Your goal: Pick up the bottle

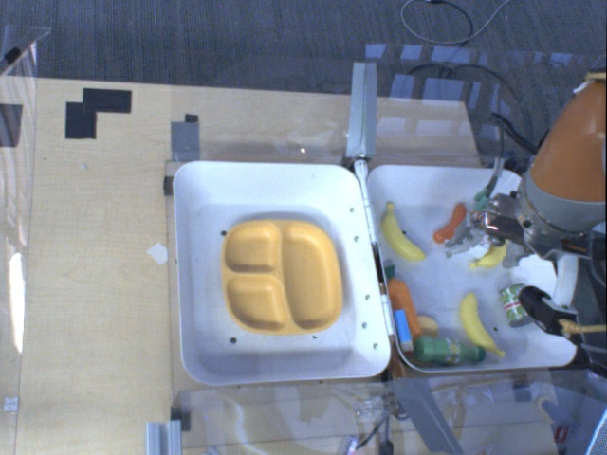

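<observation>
A dark green bottle [446, 351] lies on its side along the near wall of the right bin [432, 183]. My gripper [474, 237] hangs over the middle of that bin, well above and behind the bottle, with nothing seen in its grasp. It sits between a small orange-red pepper-like piece [451, 223] on its left and a short yellow banana piece [491, 255] just under its right side. The grey wrist and orange band [574, 154] reach in from the right.
The right bin also holds a banana [400, 235] at the left, another banana [474, 322] near the bottle, an orange item with a blue label [402, 309] and a green-white can [514, 304]. A yellow divided plate [282, 274] lies in the left bin [194, 254].
</observation>
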Motion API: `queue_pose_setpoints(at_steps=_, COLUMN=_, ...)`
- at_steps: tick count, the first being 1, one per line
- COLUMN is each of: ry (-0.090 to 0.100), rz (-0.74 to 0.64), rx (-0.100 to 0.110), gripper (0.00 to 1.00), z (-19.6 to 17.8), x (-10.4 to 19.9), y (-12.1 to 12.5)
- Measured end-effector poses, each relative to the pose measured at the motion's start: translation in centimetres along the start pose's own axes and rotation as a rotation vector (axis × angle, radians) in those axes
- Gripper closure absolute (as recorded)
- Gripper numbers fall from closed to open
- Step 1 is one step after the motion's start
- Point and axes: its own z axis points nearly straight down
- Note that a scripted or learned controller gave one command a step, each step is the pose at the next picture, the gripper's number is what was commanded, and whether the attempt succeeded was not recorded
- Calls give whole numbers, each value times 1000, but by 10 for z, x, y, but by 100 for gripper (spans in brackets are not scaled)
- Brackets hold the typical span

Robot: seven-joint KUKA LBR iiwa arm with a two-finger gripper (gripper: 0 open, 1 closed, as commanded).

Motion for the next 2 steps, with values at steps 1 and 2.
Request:
queue_pose_setpoints(at_steps=1, ry=0, rz=87, rx=3, gripper=0, z=-3, x=-1, y=-10)
queue_pose_setpoints(at_steps=2, ry=0, rz=170, rx=4, gripper=0, z=35, x=76, y=-43)
